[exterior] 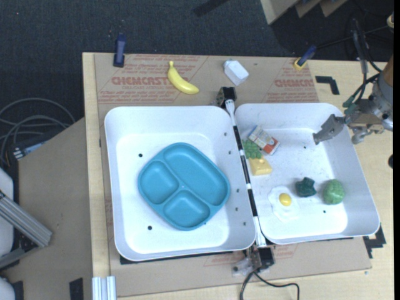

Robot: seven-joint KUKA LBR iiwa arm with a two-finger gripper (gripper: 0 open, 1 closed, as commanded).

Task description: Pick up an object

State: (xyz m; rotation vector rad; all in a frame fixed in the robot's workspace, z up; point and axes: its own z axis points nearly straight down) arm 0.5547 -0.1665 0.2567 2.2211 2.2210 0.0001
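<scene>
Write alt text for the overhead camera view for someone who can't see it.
A grey robot arm's gripper hovers at the right white bin, which holds toy foods including a fried egg and a green leafy ball. The left white bin holds a blue divided plate; a yellow banana lies on the bench behind.

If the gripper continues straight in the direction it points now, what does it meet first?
The gripper points down and left over the right bin. Straight on, it would probably meet that bin's bare white floor first, short of the small packet near the divider. Its height above the floor is hard to judge.
</scene>
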